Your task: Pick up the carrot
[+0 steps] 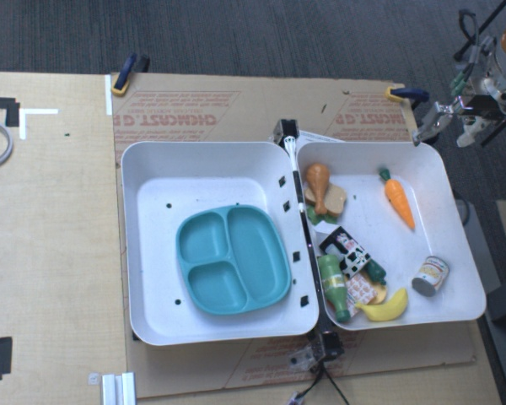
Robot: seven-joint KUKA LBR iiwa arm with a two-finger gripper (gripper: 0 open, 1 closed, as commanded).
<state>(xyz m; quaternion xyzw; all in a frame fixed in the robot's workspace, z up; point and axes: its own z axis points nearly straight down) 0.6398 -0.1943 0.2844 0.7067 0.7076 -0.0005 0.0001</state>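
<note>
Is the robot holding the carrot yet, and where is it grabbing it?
No, nothing is held. The carrot lies in the right bin, apart from the gripper above the bin's far corner.

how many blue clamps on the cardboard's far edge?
2. One blue clamp sits at the cardboard's far left corner; the other blue clamp at its far right corner, near the gripper. Others may be hidden.

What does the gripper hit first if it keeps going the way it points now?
Likely the right bin's far-right rim, perhaps bare floor inside. The gripper points down-left there; the carrot lies further in. Depth is unclear.
</note>
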